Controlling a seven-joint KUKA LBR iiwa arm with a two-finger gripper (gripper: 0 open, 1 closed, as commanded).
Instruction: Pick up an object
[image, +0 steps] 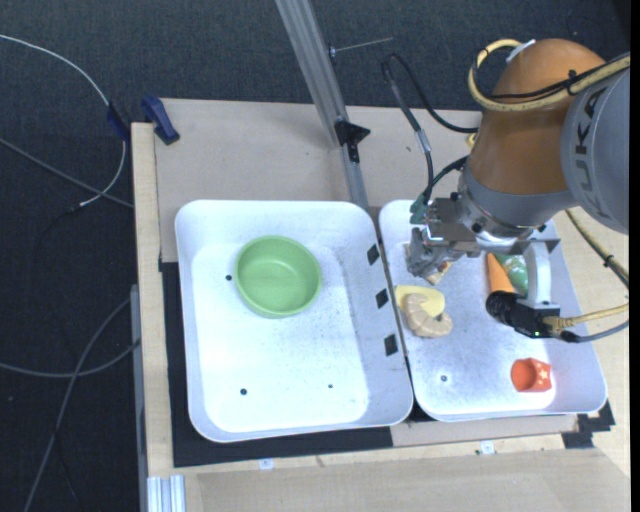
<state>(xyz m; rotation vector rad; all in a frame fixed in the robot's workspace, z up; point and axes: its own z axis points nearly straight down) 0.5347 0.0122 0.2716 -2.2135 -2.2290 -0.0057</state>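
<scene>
Reaching in from right, arm (540, 120) hangs over right bin (480, 395). Left bin (290, 400) holds green bowl (278, 275). Gripper (428, 262) low at right bin's upper left, just above pale yellow object (423, 310); nothing seen gripped, opening unclear. Orange-and-green item (508, 272) near arm; small orange object (531, 375) at lower right.

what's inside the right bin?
In the right bin: a yellow-beige piece, an orange-red piece, and orange and green items partly covered by the arm. The floor under the gripper is hidden.
</scene>
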